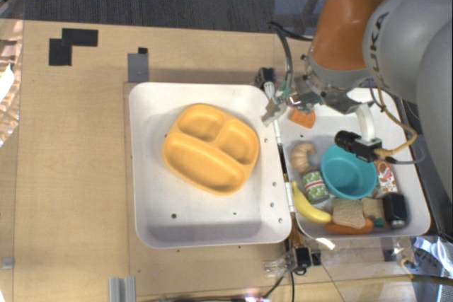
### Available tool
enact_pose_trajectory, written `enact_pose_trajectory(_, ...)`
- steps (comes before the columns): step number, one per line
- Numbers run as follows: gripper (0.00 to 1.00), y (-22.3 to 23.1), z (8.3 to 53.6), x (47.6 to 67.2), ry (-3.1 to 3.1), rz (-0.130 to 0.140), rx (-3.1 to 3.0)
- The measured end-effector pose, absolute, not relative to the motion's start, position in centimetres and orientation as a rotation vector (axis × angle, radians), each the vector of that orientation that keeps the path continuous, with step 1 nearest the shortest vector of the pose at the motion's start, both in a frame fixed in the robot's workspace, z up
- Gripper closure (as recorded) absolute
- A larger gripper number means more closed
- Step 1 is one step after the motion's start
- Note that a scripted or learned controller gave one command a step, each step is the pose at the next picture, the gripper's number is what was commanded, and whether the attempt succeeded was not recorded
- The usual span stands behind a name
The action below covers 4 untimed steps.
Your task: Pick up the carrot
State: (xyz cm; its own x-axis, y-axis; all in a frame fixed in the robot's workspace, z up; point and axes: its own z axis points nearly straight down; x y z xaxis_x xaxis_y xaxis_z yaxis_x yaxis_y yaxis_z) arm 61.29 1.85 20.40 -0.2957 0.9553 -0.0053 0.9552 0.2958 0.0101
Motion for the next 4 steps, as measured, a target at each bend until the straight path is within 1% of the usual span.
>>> enact_pose_trajectory(1,0.0,-2.9,18.5,56.8,2.86,0.004,1.279)
enact_pose_trajectory(2,0.0,-6.8,18.7,61.3,2.911,0.003,1.147)
enact_pose_trajectory(3,0.0,-9.1,10.3,59.9,2.827,0.016,1.32)
enact_pose_trajectory(4,1.0,-8.9,11.1,60.0,2.826,0.021,1.319)
